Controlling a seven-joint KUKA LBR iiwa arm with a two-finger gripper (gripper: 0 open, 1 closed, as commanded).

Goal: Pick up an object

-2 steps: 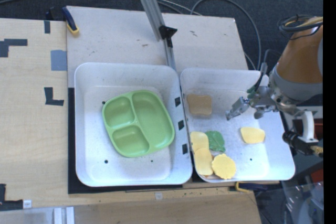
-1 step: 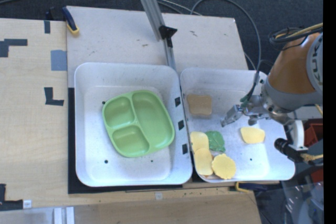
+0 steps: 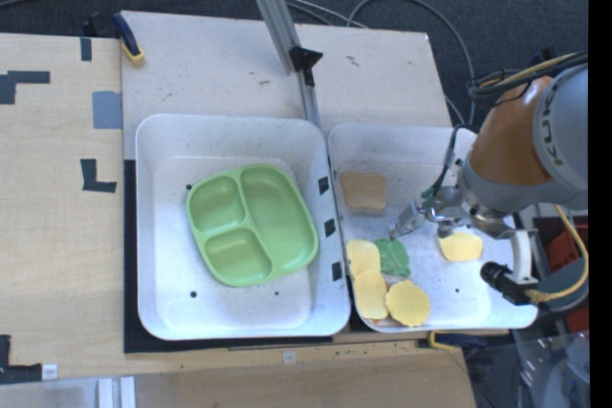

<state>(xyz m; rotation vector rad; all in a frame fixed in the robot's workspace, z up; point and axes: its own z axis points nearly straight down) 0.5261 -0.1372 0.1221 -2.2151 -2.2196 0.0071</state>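
My gripper [image 3: 413, 219] hangs low over the right bin [image 3: 402, 140], reaching in from the right on the grey arm with the orange band [image 3: 512, 148]. It is just above a small green piece [image 3: 393, 257] and to the right of a tan square piece [image 3: 363, 190]. Yellow pieces lie around it: one [image 3: 362, 256] left of the green piece, two [image 3: 371, 293] [image 3: 409, 303] near the front wall, and one [image 3: 461, 247] under the wrist on the right. Nothing shows held in the gripper.
The left bin [image 3: 163, 205] holds a light green divided plate [image 3: 251, 225]. A metal pole [image 3: 273, 0] slants down from the top to the wall between the bins. Cables run across the dark floor behind the bench.
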